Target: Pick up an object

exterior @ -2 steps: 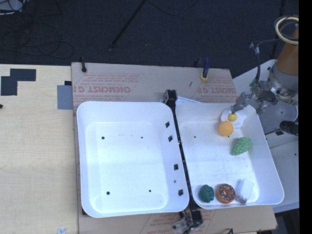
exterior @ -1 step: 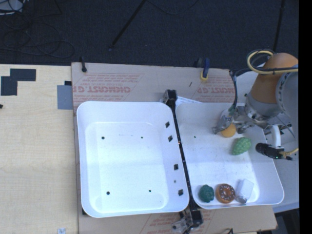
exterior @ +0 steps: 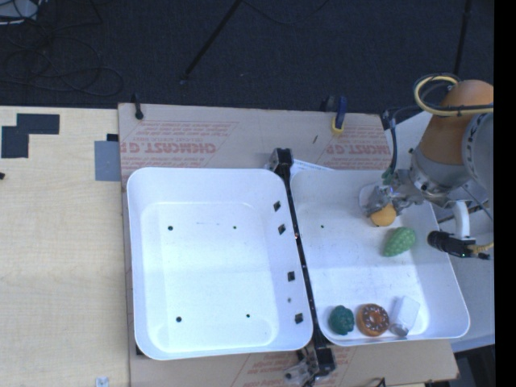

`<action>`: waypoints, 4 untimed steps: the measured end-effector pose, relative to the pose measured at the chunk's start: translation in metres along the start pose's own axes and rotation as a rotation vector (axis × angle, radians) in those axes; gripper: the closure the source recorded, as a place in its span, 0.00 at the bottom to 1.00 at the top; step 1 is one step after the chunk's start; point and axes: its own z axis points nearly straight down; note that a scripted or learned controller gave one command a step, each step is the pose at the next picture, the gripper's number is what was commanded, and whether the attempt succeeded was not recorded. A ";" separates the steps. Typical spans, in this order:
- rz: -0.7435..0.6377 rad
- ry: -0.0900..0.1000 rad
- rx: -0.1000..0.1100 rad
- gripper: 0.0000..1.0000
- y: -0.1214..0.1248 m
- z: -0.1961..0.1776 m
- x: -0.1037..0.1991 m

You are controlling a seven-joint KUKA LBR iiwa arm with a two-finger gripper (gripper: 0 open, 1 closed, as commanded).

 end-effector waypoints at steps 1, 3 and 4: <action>-0.002 0.001 -0.004 1.00 0.000 -0.055 0.057; -0.001 0.001 -0.002 1.00 0.000 -0.092 0.158; 0.000 0.002 0.007 1.00 -0.050 -0.089 0.203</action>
